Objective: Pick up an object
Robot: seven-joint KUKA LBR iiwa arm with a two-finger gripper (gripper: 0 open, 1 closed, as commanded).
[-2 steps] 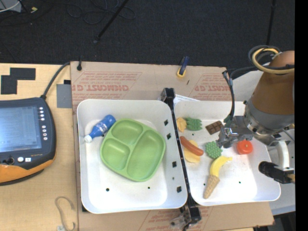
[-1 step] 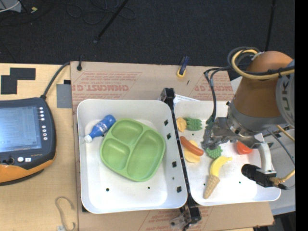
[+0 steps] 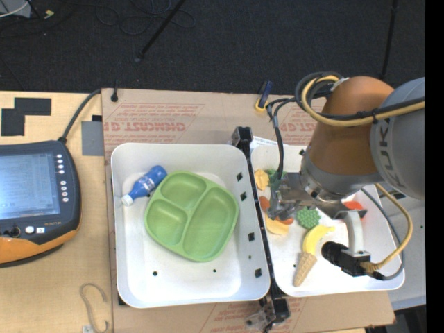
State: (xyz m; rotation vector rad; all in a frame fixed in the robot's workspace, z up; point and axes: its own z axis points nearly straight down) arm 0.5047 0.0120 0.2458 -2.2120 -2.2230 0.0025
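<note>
Nearest the camera, a tan ribbed cone (image 3: pixel 303 268) lies at the front of the right bin (image 3: pixel 388 283), touching the lower end of a yellow banana (image 3: pixel 316 238), the likeliest pick. Just behind the banana sits a green knobbly item (image 3: pixel 308 218); an orange-and-yellow piece (image 3: pixel 278 225) lies on the banana's left. The end effector (image 3: pixel 286 201) hangs above that cluster; whether it is released or clenched cannot be told.

Recommended procedure: centre over the banana's curved middle, clear of the cone, then descend vertically. Its smooth plastic skin may slip under a shallow grip.

Beyond the banana, the left bin (image 3: pixel 132 283) holds a smooth green divided plate (image 3: pixel 192 215) and a blue bottle (image 3: pixel 144 184).
</note>
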